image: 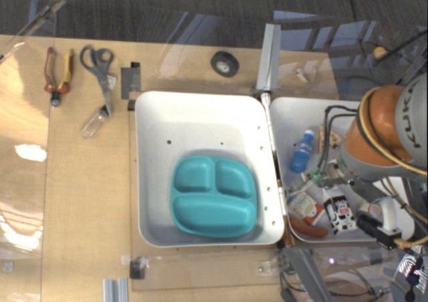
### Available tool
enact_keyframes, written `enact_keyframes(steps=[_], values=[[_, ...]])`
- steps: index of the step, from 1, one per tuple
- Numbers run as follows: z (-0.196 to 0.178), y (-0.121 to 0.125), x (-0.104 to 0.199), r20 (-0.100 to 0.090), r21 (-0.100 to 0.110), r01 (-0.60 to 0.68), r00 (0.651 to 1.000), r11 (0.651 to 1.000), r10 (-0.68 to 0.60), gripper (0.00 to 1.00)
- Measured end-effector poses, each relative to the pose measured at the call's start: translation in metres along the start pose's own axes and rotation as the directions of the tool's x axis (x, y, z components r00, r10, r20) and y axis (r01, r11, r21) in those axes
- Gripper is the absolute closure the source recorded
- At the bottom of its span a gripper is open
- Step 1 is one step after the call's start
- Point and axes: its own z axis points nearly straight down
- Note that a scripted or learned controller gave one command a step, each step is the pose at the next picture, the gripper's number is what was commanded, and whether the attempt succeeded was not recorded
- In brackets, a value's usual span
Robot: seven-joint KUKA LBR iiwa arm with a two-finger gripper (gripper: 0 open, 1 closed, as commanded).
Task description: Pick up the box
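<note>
Nearest the camera, along the front wall of the right bin (284,110), lies the clutter that matters: a red sausage-shaped toy (309,228) against the front edge, a small orange and white box (304,206) just behind it, and beside that a white carton (340,214) with black and red print. Either could be the box; I judge the orange one the likelier target, though the white carton is squarer. Both sit in the front half of the right bin, near the divider side.

Above them hangs the arm (381,130), its orange band over the bin's right half. The gripper (326,175) is somewhere under the wrist cabling, just behind the 2 boxes; I cannot tell whether it is spread or pressed together, and nothing can be seen pinched in it.

To do this step well, I would descend straight down over 1 box alone, jaws set across its short side, keeping clear of the red toy touching the front and of the blue bottle (302,152) farther back. Crowding is the risk: a skewed approach would nudge the neighbour instead.

Farther left, the left bin (150,160) holds a teal tray (215,196). Beyond, on the bench (73,194), lie scissors (99,73), pliers (57,73) and a tape roll (225,63).
</note>
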Motion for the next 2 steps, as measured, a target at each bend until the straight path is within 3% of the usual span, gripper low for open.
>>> enact_keyframes(steps=[1, 2], values=[[0.029, -0.011, 0.004, -0.004, 0.028, -0.133, 0.991, 0.991, 0.133, 0.0], [0.018, -0.007, 0.005, -0.004, 0.021, -0.129, 0.992, 0.991, 0.129, 1.0]])
